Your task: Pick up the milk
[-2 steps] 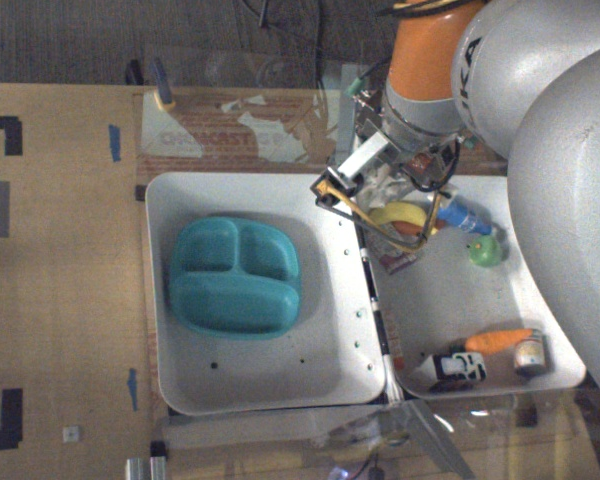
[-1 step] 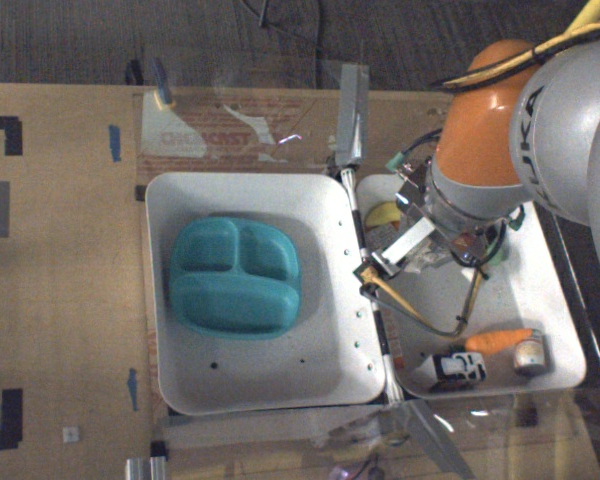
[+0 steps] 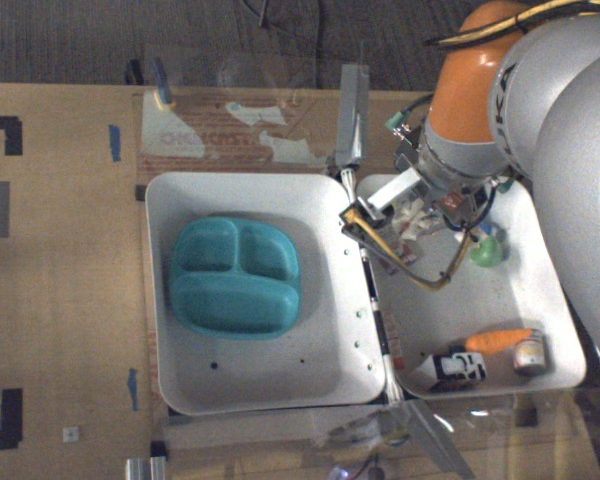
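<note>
1. Two white bins are recorded side by side; the right bin serves as the landmark.
2. Milk: small black-and-white carton, lying at that bin's near edge, just beside an orange carrot and a small can.
3. Gripper: poised at the bin's far-left corner, well apart from the milk; whether it is spread or pressed together cannot be told.
4. Risk: the carrot may be struck or grasped instead, owing to crowding.
</note>
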